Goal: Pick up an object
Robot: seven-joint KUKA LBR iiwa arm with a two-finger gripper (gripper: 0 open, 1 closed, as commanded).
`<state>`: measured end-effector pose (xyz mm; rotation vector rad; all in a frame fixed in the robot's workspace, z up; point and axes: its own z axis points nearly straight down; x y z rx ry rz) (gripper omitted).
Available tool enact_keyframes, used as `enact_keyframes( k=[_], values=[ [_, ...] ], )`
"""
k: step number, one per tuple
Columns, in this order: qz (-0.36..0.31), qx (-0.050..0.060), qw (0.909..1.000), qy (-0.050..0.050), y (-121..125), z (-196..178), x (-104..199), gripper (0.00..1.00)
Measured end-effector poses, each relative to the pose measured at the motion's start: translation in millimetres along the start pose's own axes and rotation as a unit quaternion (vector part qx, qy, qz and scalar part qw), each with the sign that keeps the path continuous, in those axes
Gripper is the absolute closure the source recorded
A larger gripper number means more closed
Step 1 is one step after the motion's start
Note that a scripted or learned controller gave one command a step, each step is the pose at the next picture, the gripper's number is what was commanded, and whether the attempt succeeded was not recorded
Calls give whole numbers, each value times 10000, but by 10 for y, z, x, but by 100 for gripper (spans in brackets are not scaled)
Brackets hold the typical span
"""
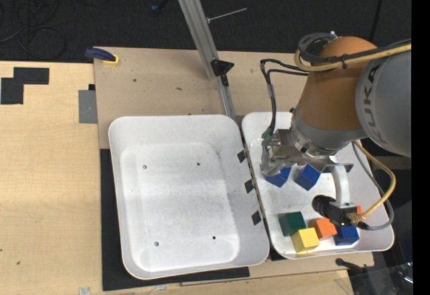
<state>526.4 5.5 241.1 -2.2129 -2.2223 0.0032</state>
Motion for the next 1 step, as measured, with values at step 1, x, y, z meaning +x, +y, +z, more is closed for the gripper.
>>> enact_keyframes(
  k=[1],
  values=[
    [0, 10, 10000, -3, 34, 168, 556, 100]
  ],
)
